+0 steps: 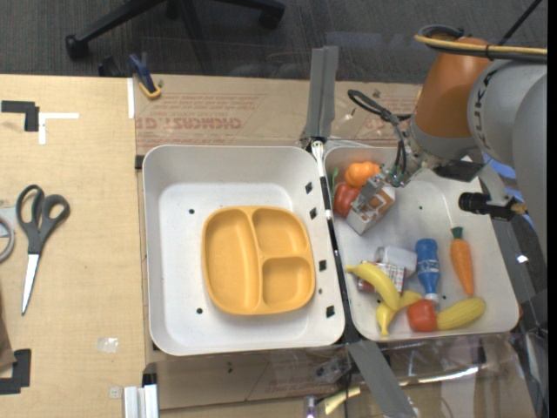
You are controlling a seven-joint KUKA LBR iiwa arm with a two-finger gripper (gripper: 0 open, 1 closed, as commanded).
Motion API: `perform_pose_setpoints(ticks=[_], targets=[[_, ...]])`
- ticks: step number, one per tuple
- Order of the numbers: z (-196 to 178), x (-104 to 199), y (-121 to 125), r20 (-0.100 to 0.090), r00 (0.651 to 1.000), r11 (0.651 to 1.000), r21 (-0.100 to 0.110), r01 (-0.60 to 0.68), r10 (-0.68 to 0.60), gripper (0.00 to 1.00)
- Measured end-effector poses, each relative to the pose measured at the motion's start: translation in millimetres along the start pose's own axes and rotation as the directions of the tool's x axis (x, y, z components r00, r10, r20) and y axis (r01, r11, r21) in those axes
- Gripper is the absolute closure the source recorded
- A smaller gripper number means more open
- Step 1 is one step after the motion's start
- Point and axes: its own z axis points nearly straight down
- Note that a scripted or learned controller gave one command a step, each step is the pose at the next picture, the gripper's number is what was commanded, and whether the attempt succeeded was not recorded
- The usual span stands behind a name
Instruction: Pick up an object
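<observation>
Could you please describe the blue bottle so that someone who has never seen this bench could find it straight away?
Look at the right white bin, the one crowded with toy food. Near its lower middle, the blue bottle lies between a small white packet and a carrot. It is the one blue thing among yellow, red and orange items.

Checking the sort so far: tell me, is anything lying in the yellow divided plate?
No, the yellow plate in the left bin has three bare compartments; the toy food lies in the right bin.

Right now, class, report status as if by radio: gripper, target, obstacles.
Gripper low over right bin, by the small box. Nothing visibly held. Orange and pepper crowd the box.
</observation>
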Motion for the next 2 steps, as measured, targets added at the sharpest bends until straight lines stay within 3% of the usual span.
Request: perform_pose_setpoints(ticks=[1, 2], targets=[[0.5, -3.6, -2.0, -0.003, 0.987, 0.987, 0.001, -0.158, 0.158, 0.00], [5.4, -12.5, 0.8, 0.002, 0.933, 0.933, 0.022, -0.359, 0.359, 0.00]])
